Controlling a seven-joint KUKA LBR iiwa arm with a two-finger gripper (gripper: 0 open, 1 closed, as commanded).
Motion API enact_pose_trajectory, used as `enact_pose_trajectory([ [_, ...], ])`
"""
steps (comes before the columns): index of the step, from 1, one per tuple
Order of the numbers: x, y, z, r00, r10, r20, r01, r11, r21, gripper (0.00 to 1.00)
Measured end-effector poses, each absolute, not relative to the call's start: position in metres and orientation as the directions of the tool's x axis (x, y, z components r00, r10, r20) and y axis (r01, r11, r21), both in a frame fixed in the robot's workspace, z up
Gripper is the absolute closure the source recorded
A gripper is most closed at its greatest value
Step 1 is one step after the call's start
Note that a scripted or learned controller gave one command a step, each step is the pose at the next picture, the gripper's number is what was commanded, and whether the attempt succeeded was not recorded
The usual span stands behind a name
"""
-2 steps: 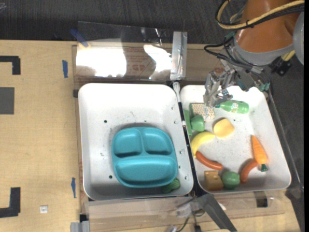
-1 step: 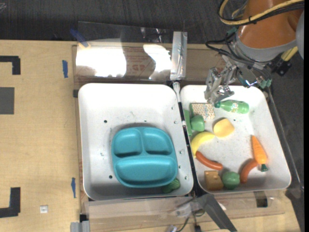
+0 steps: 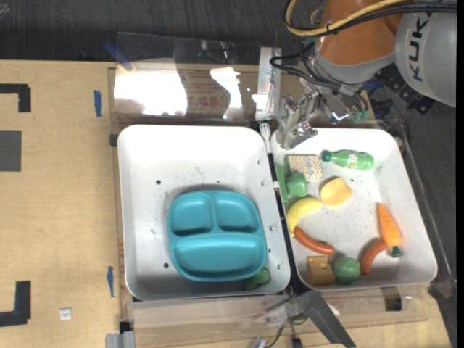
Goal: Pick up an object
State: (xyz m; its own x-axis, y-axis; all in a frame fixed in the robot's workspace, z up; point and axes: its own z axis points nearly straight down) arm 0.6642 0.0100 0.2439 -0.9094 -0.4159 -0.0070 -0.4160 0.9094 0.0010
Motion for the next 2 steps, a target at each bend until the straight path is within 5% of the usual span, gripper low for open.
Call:
enact_pose_trajectory([
  [1,0.669,-0.05,0.33,-0.992,-0.128,-0.015,-0.128,0.992,-0.002,1.0],
  [2,0.644,-0.039,0.275,-0.987,-0.161,-0.002,-0.161,0.987,0.001,1.0],
])
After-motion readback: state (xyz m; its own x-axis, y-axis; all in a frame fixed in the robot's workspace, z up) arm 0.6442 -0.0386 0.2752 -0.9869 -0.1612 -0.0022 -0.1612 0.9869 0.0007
